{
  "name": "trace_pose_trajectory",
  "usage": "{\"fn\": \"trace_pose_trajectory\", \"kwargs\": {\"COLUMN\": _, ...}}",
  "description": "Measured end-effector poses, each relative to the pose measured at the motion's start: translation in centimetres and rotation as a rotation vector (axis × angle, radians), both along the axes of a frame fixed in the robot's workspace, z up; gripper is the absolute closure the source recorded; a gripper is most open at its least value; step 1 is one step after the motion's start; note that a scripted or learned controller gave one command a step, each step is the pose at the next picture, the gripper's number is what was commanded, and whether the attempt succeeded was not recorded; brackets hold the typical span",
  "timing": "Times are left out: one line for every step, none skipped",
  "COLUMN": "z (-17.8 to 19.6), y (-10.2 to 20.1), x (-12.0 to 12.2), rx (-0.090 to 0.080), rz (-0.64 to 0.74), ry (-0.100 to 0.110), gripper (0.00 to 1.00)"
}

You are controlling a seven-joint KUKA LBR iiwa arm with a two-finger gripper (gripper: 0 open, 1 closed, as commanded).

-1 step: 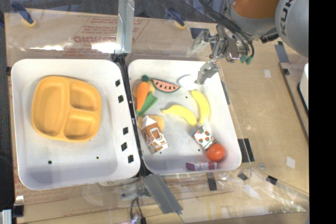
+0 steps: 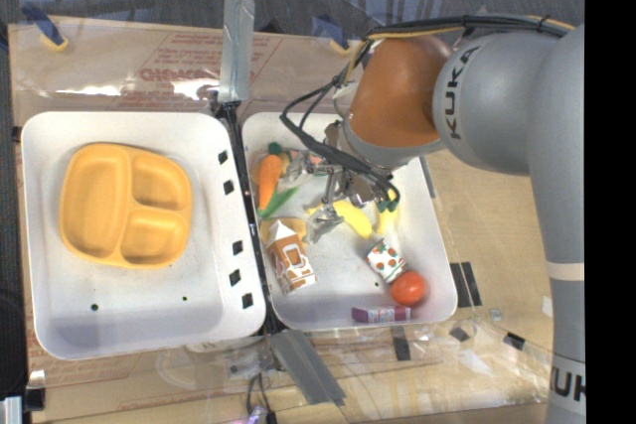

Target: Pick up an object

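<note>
Yellow divided tray [image 2: 125,205] sits alone in your left bin [image 2: 50,313]. Moving right, the carrot [image 2: 268,176] and orange carton [image 2: 289,262] hug the right bin's [image 2: 442,253] left wall. Your gripper [image 2: 343,202] is down by the yellow piece [image 2: 356,218], and whether it's clamped on anything I can't tell. Tomato [image 2: 407,288] waits near the front corner. Judging this the reach-and-grasp step; next you'd need a clean lift.
</note>
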State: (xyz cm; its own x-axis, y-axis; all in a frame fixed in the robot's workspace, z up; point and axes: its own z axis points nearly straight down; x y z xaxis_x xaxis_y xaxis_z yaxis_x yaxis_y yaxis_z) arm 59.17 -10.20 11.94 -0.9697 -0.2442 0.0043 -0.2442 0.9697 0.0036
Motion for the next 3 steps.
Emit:
{"fn": "trace_pose_trajectory", "kwargs": {"z": -2.8, "y": -5.3, "x": 0.7, "rx": -0.002, "rz": 0.169, "ry": -0.008, "gripper": 0.0}}
{"fn": "trace_pose_trajectory", "kwargs": {"z": -2.4, "y": -0.7, "x": 4.7, "rx": -0.003, "rz": 0.084, "ry": -0.013, "gripper": 0.0}}
{"fn": "trace_pose_trajectory", "kwargs": {"z": -1.0, "y": -5.2, "x": 0.0, "rx": -0.002, "rz": 0.257, "ry": -0.005, "gripper": 0.0}}
